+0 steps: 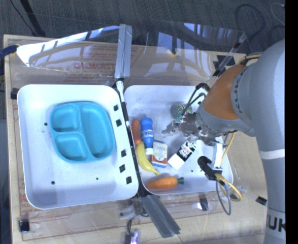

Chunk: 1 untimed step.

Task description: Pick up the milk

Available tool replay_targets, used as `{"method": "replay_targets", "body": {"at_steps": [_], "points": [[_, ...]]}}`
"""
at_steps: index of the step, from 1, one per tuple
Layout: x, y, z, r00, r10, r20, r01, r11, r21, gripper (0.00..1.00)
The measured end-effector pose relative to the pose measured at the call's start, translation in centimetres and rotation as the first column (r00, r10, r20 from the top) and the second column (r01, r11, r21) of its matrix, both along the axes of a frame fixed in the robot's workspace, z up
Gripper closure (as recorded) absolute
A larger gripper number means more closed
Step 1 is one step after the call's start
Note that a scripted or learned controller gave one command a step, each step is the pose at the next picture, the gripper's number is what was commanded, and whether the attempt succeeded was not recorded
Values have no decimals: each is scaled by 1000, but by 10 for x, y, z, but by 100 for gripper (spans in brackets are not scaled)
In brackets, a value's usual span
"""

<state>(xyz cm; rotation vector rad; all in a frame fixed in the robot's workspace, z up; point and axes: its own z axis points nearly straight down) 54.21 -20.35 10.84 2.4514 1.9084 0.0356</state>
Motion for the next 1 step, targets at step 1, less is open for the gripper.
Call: {"method": "replay_targets", "body": {"at_steps": [1], "points": [[-22, 1, 0, 999, 45, 2, -45, 999, -3, 0]]}}
